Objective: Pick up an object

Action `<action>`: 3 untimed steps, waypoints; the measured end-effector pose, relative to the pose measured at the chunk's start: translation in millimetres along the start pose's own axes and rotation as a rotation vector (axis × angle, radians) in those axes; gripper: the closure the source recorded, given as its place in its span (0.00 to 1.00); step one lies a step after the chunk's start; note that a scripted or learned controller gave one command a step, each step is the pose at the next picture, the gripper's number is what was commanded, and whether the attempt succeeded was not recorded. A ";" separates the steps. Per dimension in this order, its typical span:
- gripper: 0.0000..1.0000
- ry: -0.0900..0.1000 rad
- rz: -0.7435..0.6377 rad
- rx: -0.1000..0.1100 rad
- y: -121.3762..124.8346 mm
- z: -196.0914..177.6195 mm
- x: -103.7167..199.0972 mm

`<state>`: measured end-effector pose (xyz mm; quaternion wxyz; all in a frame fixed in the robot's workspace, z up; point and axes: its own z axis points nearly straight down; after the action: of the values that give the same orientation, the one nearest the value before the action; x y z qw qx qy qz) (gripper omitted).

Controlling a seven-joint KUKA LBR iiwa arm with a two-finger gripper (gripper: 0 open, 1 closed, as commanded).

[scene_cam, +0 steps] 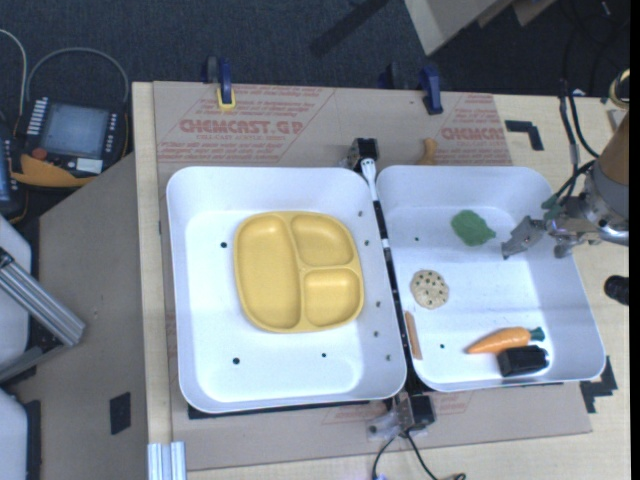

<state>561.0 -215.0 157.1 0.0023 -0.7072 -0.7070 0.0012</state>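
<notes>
In the right bin point(560, 298) lie a green leafy piece point(472, 228) near the back, a round cookie with dark chips point(429, 289) at the left, an orange carrot point(502, 340) near the front and a small black block point(524, 361) just below it. My gripper point(541, 240) hangs over the bin's right side, to the right of the green piece. Its two grey fingers are spread apart with nothing between them.
The left bin point(200, 298) holds a yellow divided plate point(298, 269). A black clip point(365, 154) sits at the back where the bins meet. Blue clamps point(431, 88) hold the cardboard base. A pendant with a screen point(72, 133) lies at far left.
</notes>
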 end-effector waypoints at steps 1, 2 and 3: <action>0.00 0.000 0.000 0.000 1.0 43.2 1.4; 1.00 -0.003 -0.001 -0.007 2.5 29.4 0.5; 1.00 -0.004 -0.002 -0.012 -0.1 -24.1 10.0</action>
<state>561.0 -205.0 181.3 -0.0033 -0.7065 -0.7077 -0.0014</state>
